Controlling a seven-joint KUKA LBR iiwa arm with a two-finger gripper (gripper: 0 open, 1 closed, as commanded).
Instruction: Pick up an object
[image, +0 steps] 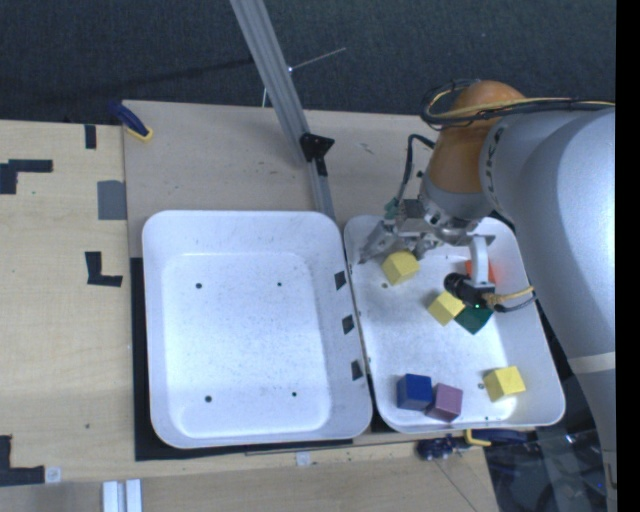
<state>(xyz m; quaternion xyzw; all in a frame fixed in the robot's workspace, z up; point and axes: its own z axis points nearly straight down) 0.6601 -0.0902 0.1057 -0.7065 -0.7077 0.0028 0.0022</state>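
Yellow block (401, 267) lay just below the gripper (392, 240) in the right bin (530, 400), its finger state untellable, nothing yet lifted.

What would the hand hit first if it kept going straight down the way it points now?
Most likely the yellow block right under the hand, then the right bin's floor. Depth is hard to judge from this slanted view.

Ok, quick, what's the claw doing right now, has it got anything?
Claw: low in the right bin, right at a yellow block; open or closed cannot be told, and no grasp is confirmed.
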